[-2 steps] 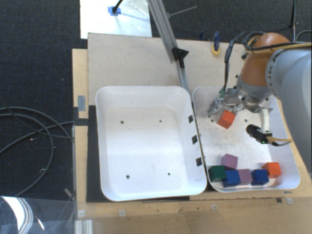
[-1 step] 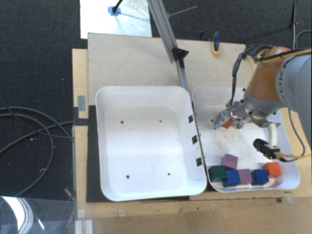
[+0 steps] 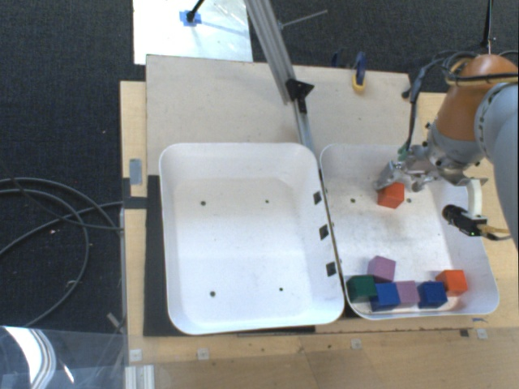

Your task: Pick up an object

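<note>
In the right bin (image 3: pixel 345 217), toward its far half, you have an orange-red cube (image 3: pixel 391 195) sitting directly at the tips of the end effector (image 3: pixel 403 176), just below and slightly to the camera's left of it. The cube appears to touch the metal tips, but you cannot tell from this slanted view whether they are spread, pressed together, or pinching it, nor whether the cube rests on the bin floor or is lifted off it. My judgement is that the coming move turns on that one contact. Along the near edge of the same bin lie a purple cube (image 3: pixel 381 267), a green block (image 3: pixel 362 287), two blue blocks (image 3: pixel 387 296), a lilac block (image 3: pixel 407 292) and an orange block (image 3: pixel 452 281), clustered together. The left bin (image 3: pixel 174 217) sits beside it on the desk (image 3: pixel 219 96).
</note>
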`<state>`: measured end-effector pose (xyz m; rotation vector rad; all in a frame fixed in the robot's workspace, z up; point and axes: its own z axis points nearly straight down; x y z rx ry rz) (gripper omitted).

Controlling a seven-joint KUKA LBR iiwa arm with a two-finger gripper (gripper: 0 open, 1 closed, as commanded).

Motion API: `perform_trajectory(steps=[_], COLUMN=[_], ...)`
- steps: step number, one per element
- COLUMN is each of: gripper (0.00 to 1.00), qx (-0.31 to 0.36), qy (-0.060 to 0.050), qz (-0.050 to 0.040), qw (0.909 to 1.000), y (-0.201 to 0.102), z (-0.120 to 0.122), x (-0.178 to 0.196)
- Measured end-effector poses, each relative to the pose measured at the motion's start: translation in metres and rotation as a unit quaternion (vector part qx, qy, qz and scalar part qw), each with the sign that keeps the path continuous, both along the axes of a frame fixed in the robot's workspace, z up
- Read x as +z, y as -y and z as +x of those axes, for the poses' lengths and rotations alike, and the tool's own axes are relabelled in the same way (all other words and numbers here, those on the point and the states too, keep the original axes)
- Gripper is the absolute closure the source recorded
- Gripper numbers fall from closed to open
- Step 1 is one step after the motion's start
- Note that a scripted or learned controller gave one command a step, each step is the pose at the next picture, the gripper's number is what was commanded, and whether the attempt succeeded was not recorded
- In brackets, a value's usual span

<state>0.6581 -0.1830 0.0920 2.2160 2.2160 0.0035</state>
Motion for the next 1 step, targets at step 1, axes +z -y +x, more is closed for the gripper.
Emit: perform_trajectory(steps=[1], gripper=[1.00], qx=[0.003], qy=[0.000], qz=[0.0002], qw=[1.0000], y=[-0.0027], z=[0.0003], x=[0.0114])
